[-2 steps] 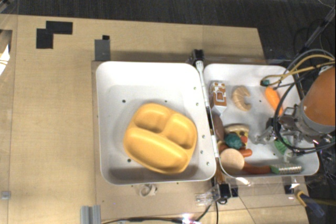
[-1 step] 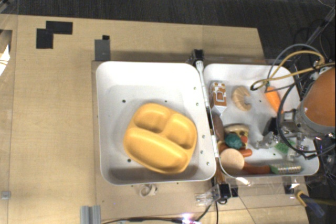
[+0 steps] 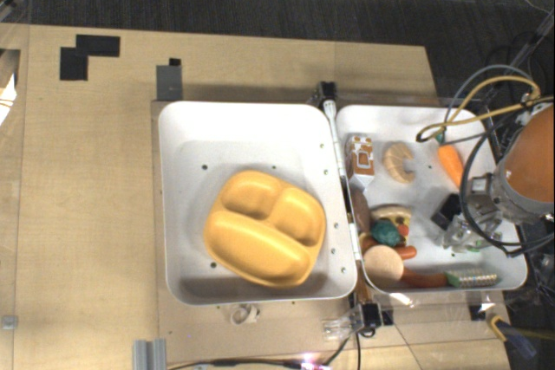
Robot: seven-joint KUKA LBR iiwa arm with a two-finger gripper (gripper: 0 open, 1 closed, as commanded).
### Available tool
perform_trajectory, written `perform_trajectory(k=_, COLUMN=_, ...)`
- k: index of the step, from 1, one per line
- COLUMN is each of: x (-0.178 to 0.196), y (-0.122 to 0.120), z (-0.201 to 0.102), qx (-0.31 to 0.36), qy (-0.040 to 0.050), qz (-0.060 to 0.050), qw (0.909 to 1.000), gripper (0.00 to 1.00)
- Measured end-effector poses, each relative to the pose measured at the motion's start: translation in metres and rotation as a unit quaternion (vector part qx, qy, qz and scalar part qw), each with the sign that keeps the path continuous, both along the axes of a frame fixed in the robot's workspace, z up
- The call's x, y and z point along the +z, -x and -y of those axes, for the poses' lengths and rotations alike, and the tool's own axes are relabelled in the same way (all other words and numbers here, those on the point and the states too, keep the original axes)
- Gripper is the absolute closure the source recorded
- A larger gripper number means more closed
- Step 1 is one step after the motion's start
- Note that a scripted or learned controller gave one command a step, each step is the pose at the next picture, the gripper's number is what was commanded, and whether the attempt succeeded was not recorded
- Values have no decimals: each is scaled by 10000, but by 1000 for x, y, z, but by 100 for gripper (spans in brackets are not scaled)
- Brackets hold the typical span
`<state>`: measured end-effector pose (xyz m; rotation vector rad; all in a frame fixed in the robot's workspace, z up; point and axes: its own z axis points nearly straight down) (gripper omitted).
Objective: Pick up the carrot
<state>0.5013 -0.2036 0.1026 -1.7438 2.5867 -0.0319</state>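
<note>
Seemingly poised for a descent, the end effector (image 3: pixel 460 225) hangs low over the right bin (image 3: pixel 416 117); its grip state cannot be told. Just beyond it, the carrot (image 3: pixel 449 164) lies free near the bin's far right side, beside cables (image 3: pixel 473 113).

Glossy yellow plastic pepper (image 3: pixel 264 227), smooth white bin (image 3: pixel 186 186)

The grey arm with its orange band (image 3: pixel 531 156) was cut off by the right edge, and its end effector (image 3: pixel 458 225) sat tangled among cables, its fingers too small and cluttered to read. The orange carrot (image 3: pixel 450 165) was partly covered by a yellow cable. Small items in the right white bin (image 3: pixel 416 117) overlapped, blurring their outlines.
</note>
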Motion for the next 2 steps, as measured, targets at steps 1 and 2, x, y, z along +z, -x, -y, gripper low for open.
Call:
perform_trajectory(k=1, x=51, y=10, z=2, qx=-3791, qy=-93, qz=-64, qw=9253, gripper=100)
perform_trajectory(k=2, x=-12, y=-25, z=2, qx=-2421, qy=-65, qz=-64, qw=9702, gripper=100)
